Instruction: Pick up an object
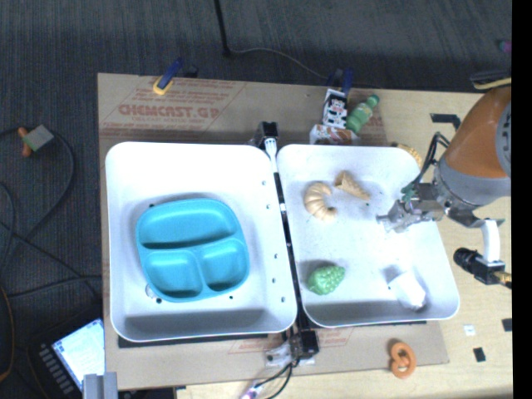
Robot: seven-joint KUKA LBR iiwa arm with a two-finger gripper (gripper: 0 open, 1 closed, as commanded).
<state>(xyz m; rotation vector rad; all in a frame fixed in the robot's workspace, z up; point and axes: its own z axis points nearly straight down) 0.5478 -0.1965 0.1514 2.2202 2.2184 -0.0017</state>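
Grey arm w/ orange band reaches in from the right; its two-finger gripper [397, 219] hangs low over the right shallow white bin [432, 312], fingers look nearly closed w/ nothing seen between them. In that bin: tan croissant-shaped toy [319, 199], beige cone-shaped toy [352, 185], green bumpy toy [327, 278], white cup-like object [408, 289]. Left white bin [120, 223] holds a blue divided plastic tray [193, 248].
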